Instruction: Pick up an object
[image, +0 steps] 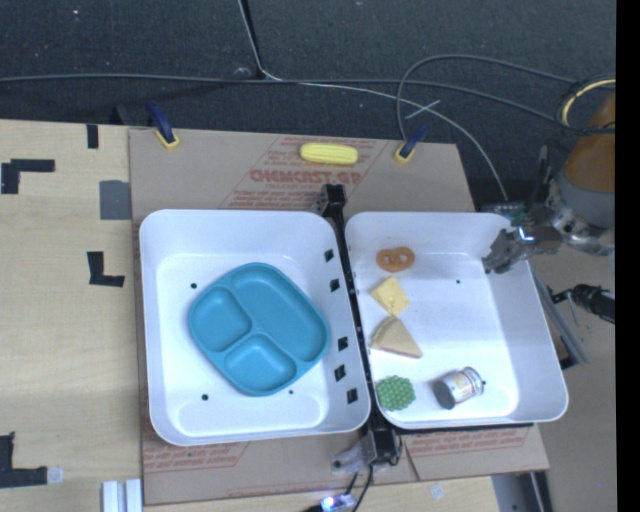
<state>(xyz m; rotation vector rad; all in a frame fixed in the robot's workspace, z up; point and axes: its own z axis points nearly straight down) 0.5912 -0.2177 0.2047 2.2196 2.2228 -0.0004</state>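
Pretzel (396, 260) lies in right bin (520, 330), well left of pincer (497, 255).

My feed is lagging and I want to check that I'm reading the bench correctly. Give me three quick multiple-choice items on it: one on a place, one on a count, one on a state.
1. Where does the blue divided tray lie?
A. In the left bin
B. In the right bin
C. On the cardboard behind the bins

2. How many loose objects lie in the right bin?
A. Two
B. Five
C. Eight

3. How does the small metal can rest?
A. Upright
C. On its side
B. Stacked on the green object

Answers:
1. A, the tray fills the middle of the left bin.
2. B, these are the pretzel, yellow cube, pale wedge, green object and can.
3. C, its round end faces sideways and its body lies along the bin floor, apart from the green object.
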